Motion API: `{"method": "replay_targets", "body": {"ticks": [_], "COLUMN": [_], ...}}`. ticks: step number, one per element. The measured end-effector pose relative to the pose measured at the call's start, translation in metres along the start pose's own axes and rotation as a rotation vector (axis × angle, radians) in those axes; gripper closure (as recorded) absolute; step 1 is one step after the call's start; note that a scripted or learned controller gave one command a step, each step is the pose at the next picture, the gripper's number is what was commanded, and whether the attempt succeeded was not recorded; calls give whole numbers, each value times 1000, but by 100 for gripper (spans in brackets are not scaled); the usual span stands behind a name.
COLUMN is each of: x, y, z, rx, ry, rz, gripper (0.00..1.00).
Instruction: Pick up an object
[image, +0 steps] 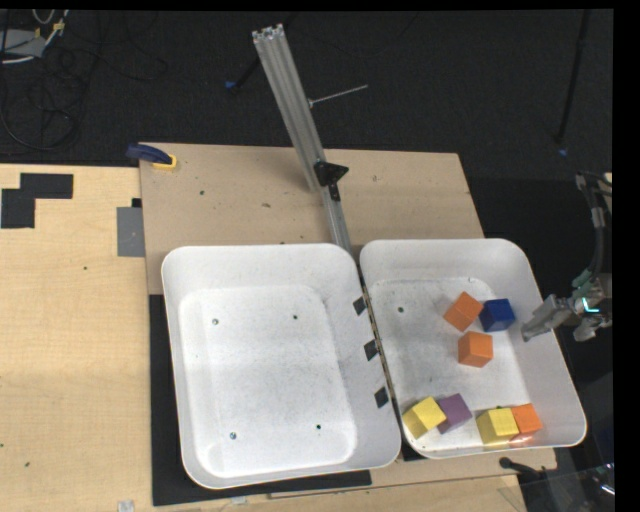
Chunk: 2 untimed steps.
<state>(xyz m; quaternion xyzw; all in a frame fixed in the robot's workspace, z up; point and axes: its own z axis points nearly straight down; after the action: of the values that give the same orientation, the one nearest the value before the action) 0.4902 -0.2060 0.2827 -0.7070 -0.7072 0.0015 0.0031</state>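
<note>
The right bin holds several small blocks. An orange block and a blue block sit side by side near its middle, with another orange block just in front of them. Along the front wall lie a yellow block, a purple block, a second yellow block and an orange block. My gripper hangs at the bin's right rim, a little to the right of the blue block and apart from it, with most of the arm out of view.
The left bin stands beside the right one, with black clips along the shared rim. A slanted metal rail rises behind the bins. A blue and yellow clamp lies on the bench at the back left.
</note>
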Motion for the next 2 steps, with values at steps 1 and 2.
{"method": "replay_targets", "body": {"ticks": [1, 2], "x": [0, 1], "y": [0, -2], "z": [-1, 63], "rx": [-3, 3], "ry": [-1, 1], "rz": [2, 0], "gripper": [0, 0]}}
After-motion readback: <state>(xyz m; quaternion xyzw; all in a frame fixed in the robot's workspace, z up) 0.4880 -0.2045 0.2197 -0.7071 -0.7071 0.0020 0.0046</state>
